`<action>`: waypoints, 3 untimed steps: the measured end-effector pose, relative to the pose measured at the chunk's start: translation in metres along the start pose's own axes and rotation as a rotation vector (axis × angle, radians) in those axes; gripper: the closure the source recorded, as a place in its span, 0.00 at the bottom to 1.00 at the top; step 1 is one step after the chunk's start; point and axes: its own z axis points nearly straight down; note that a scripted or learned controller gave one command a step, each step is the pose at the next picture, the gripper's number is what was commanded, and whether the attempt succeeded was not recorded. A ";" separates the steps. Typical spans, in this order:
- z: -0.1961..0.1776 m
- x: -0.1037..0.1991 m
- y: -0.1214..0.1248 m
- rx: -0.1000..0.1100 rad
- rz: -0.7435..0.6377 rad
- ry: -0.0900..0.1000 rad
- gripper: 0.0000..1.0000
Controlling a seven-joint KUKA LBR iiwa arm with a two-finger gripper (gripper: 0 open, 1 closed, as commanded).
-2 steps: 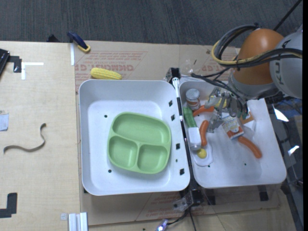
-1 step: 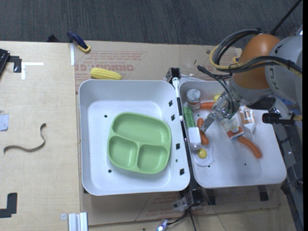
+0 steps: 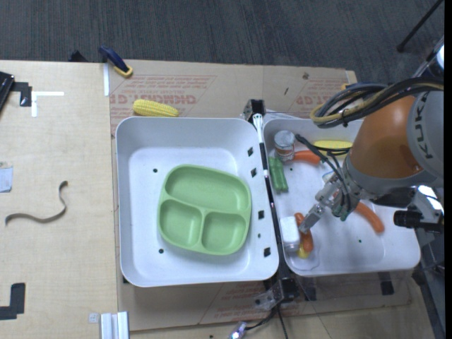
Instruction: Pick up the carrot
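In left bin (image 3: 134,189): green divided plate (image 3: 205,209). In right bin (image 3: 395,253): gripper (image 3: 308,221) low near left wall, finger state unclear; carrot (image 3: 370,217) just right of it, part-hidden under wrist.

Two white bins: left bin (image 3: 131,210), right bin (image 3: 395,256). One green divided plate (image 3: 205,209), three compartments. One corn cob (image 3: 155,107) on the desk (image 3: 56,154). One small can (image 3: 284,145). One green oblong item (image 3: 278,175). One white block (image 3: 289,232). Orange carrot-like pieces, three: one (image 3: 305,157), one (image 3: 370,217), one (image 3: 305,237). One yellow item (image 3: 332,145), partly hidden.
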 end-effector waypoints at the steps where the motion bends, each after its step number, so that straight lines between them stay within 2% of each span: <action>1: 0.015 -0.076 -0.006 -0.001 0.186 -0.002 0.00; 2: 0.015 -0.097 0.065 0.001 0.464 -0.001 0.00; 3: 0.015 -0.045 0.021 0.001 0.511 0.000 0.00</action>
